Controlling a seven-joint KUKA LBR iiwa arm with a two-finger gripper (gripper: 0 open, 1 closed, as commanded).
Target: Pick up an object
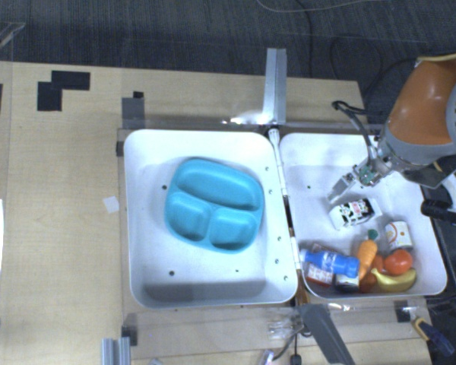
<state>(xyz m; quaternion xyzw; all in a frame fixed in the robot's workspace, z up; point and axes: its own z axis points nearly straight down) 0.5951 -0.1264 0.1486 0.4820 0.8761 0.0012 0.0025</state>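
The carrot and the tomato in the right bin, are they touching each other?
Touching. The camera view shows the carrot lying against the tomato, with no white bin floor between them.

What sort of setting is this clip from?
Likely a robotics lab test bench: two white bins fixed side by side, a grey-and-orange arm reaching in, toy food like a banana, loose cable on carpet.

arm (pixel 429 116) at frame's 3 o'clock: bulbous orange band over grey wrist housing; part of white "KUKA" lettering on grey shell at its 3 o'clock; black cable looping off its 9 o'clock side; small silver metal gripper (pixel 348 185) with greenish detail at its base
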